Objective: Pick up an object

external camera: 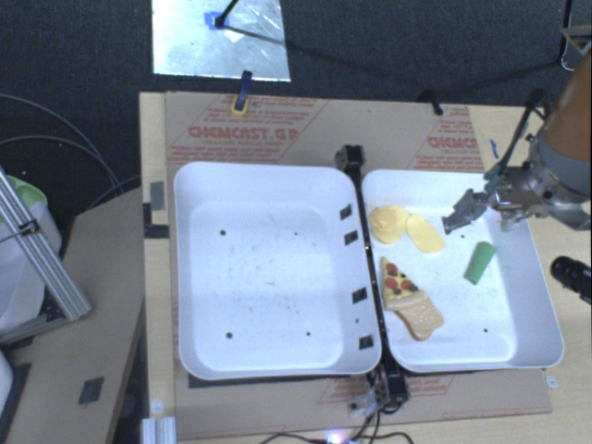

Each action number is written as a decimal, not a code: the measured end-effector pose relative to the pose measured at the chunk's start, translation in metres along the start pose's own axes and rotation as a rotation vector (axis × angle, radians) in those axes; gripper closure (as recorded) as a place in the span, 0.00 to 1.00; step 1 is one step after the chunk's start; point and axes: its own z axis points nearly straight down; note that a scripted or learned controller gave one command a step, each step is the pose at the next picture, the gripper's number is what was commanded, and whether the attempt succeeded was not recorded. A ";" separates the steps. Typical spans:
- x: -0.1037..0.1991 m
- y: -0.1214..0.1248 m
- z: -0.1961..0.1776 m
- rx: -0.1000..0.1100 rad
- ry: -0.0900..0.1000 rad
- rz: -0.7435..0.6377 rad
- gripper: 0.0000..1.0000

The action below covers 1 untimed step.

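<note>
Right bin (532, 336), near the gripper (460, 215): green block (479, 262), likely light, stiff; grip across its narrow sides. Finger state: cannot tell.

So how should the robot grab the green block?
Probably across the middle of the green block, from straight above. It lies flat and alone in the right bin, long and narrow, so fingers could close on its long sides. The gripper is near.

One fixed camera looks down at a slant from above the bench (305, 118) — far enough to take in both bins, left bin (264, 266) mid-frame, right bin (504, 336) toward the right edge — with dark floor (74, 35) across the top.
</note>
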 end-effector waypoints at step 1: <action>0.078 -0.032 0.072 0.023 0.004 0.000 0.00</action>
